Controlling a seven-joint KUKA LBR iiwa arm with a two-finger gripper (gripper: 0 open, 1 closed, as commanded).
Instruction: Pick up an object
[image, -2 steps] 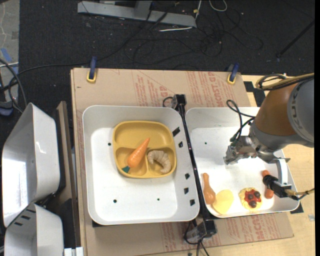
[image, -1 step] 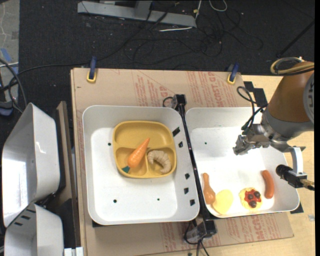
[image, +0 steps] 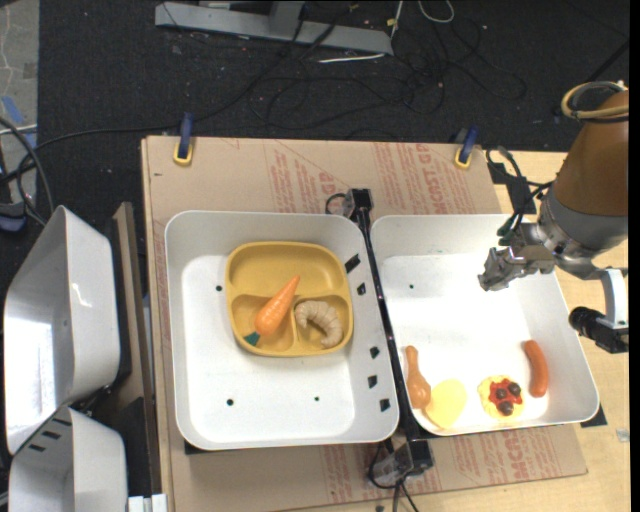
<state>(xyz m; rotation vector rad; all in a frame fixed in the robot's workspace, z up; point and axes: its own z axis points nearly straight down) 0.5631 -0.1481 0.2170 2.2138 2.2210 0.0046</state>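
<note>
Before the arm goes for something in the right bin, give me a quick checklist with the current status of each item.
1. Gripper over the right bin: ok, near its upper right part.
2. Gripper above a target: not ok, bare bin floor lies under it.
3. Targets in the right bin: ok, sausage, drumstick, yellow disc and mini pizza lie along the near edge.
4. Targets apart: not ok for the drumstick and yellow disc, which touch; the sausage lies apart.
5. Finger opening: cannot tell.
6. Gripper carrying nothing: cannot tell.
</note>
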